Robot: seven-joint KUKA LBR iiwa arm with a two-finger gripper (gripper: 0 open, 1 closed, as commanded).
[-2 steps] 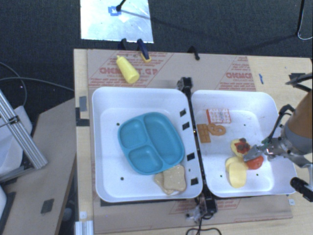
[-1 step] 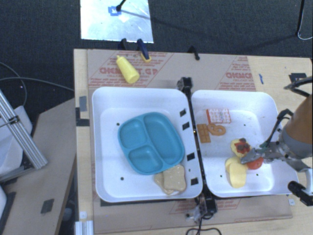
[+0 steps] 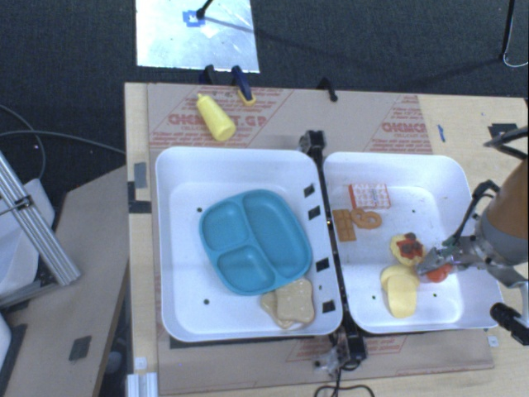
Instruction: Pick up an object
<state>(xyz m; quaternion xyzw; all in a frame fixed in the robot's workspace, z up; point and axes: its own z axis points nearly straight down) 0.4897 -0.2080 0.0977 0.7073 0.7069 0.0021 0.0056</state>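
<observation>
The right bin (image 3: 446, 172) holds a yellow toy food piece with red spots (image 3: 404, 247), a pale yellow piece (image 3: 401, 294), a small red piece (image 3: 440, 275), a brown pretzel (image 3: 364, 219) and a red-and-white card (image 3: 369, 195). My gripper (image 3: 433, 263) reaches in from the right, low over the bin floor. Its tip is right beside the small red piece and just right of the spotted yellow piece. The grey arm (image 3: 504, 230) covers the bin's right wall.
The left bin (image 3: 178, 222) carries a blue divided plate (image 3: 254, 240) and a slice of toy toast (image 3: 289, 304) at its front. Behind the bins, a yellow bottle (image 3: 215, 117) and a blue clip (image 3: 243, 86) lie on the cardboard. A foil sheet (image 3: 194, 23) lies farther back.
</observation>
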